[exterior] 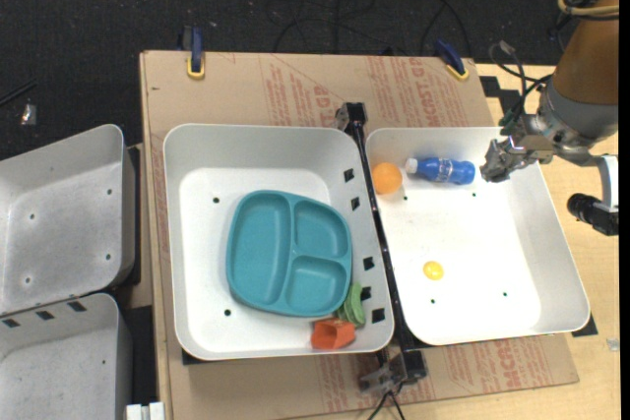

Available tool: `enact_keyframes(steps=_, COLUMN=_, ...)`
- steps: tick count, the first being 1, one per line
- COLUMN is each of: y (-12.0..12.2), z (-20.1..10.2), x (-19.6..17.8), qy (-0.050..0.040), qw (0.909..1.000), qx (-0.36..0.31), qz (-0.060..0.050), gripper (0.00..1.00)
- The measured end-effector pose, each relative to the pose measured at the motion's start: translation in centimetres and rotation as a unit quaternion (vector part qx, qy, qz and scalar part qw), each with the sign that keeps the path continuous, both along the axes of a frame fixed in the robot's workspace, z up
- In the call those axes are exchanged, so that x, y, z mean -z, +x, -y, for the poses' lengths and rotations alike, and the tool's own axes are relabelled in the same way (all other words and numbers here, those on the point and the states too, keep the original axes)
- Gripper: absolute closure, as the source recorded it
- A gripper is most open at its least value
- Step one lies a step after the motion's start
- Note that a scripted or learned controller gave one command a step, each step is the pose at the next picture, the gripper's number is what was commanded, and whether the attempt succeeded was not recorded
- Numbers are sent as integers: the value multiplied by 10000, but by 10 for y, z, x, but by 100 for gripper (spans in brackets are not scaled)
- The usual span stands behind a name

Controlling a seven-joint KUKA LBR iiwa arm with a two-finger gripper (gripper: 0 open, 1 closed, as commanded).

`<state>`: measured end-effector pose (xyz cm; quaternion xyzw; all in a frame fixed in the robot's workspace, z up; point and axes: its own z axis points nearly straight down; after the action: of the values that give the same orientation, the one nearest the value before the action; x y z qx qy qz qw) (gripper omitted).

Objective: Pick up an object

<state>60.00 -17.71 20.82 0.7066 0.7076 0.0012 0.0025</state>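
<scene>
Nearest, at the left bin's front edge, lie an orange piece and a green one beside the teal plate. Across the right bin's back edge, the fingers hang released, just beside the blue bottle; it may roll toward the orange ball. Red cardboard lettering on the bench is unreadable.

One fixed camera looks down at a slant on both bins, arm entering right.
</scene>
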Motion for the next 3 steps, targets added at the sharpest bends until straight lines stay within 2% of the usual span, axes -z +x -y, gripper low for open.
enact_keyframes(steps=1, y=4, z=10, x=-51, qy=-4, qw=10000, qx=-4, qz=0, gripper=100)
enact_keyframes(steps=2, y=11, z=-38, x=-44, qy=7, qw=10000, qx=-18, qz=-22, gripper=100)
enact_keyframes(steps=3, y=3, z=-88, x=-32, qy=12, qw=10000, qx=-21, qz=-38, gripper=100)
